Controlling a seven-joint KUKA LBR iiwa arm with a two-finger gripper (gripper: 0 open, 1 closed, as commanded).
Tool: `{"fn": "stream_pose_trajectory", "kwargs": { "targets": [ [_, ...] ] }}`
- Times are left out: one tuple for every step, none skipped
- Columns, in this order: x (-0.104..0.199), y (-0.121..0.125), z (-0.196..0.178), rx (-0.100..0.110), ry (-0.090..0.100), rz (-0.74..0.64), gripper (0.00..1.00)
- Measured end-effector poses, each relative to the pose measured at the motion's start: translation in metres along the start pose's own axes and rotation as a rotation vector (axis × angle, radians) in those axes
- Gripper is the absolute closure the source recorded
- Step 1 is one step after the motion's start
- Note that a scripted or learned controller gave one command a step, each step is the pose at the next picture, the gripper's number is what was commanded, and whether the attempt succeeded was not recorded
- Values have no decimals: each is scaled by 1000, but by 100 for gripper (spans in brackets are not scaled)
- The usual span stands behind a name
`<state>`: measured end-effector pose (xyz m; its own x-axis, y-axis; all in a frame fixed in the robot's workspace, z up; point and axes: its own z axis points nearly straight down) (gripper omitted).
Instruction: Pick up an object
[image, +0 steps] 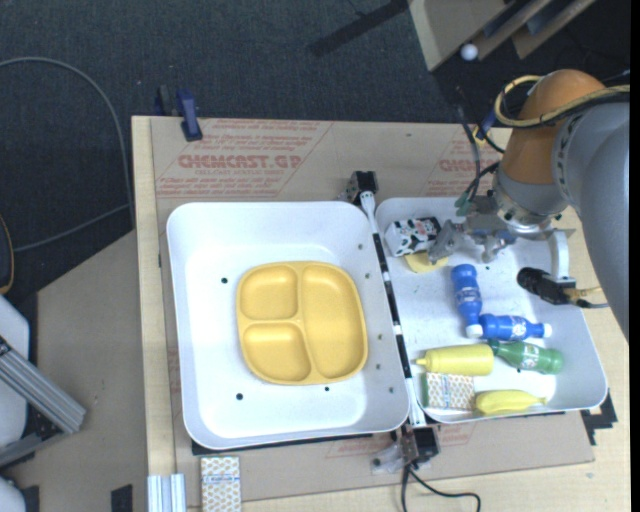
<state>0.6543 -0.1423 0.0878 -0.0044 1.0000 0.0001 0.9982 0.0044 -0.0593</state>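
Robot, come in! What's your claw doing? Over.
Claw over far end of right bin, grip unclear. Blue bottle nearest, lying free. Black-and-white toy beside claw.

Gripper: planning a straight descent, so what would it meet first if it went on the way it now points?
The gripper points down into the right bin, so it would probably meet the bin's white floor beside the blue bottle. Depth is unclear from above, and it could clip that bottle's top end first.

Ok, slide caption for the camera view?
End effector hovers over cluttered bin; yellow divided plate lies in the other bin.
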Motion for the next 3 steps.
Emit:
{"fn": "stream_pose_trajectory", "kwargs": {
  "targets": [
    [19, -34, 5, -58, 1, 5, 0],
    [23, -56, 7, -56, 1, 6, 0],
    [23, -56, -3, -58, 1, 7, 100]
  ]
}}
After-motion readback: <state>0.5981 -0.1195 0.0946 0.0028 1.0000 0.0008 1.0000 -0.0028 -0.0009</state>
